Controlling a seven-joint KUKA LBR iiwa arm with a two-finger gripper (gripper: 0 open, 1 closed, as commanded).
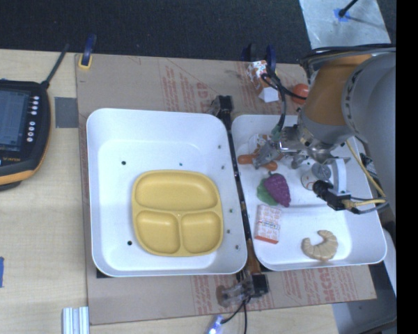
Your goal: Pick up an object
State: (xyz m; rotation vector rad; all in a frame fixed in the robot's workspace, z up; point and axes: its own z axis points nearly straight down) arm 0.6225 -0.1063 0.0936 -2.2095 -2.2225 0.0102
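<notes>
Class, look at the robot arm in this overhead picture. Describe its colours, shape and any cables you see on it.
The arm is bulky and rounded, grey with a broad orange band above the wrist. Lower down, the metal gripper carries small silver fittings. Thin cables run along it, and a black connector with yellowish wires sticks out near the wrist.

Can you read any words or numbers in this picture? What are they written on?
None can be read for sure.
Cardboard sheet under the bins: faint red printing, too blurred to read.
Small red and white packet in the right bin: print too small to read.
Orange-edged handheld screen at left: display and buttons too blurred to read.
</notes>
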